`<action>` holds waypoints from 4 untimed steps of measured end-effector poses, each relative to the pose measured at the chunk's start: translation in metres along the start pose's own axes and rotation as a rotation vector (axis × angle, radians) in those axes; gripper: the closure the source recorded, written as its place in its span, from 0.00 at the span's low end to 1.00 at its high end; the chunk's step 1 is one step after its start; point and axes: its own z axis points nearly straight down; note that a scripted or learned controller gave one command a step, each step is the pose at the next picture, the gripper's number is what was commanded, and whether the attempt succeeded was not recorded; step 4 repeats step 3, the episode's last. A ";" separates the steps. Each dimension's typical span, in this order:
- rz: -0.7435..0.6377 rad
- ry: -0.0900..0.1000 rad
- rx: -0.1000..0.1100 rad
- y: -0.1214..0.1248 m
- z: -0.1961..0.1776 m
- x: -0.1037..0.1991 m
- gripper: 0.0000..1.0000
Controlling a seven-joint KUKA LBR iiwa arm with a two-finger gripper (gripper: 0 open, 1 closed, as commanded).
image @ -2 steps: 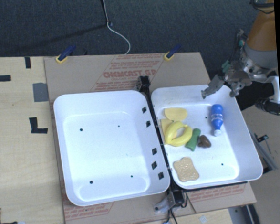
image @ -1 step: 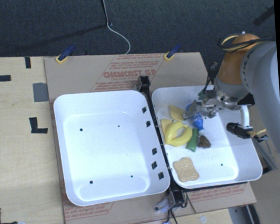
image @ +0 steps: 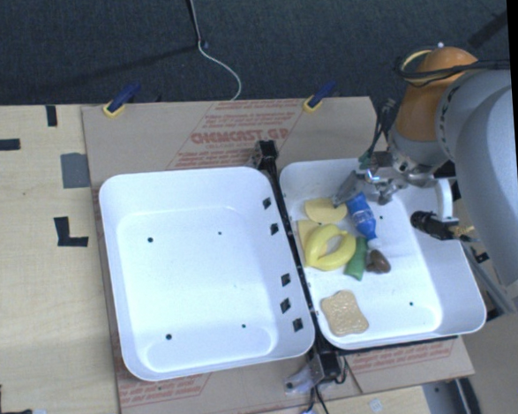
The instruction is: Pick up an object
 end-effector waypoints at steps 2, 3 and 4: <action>-0.005 -0.004 -0.002 0.001 -0.002 0.094 1.00; -0.003 0.001 -0.007 0.001 -0.107 0.141 1.00; -0.003 0.001 -0.007 0.001 -0.107 0.141 1.00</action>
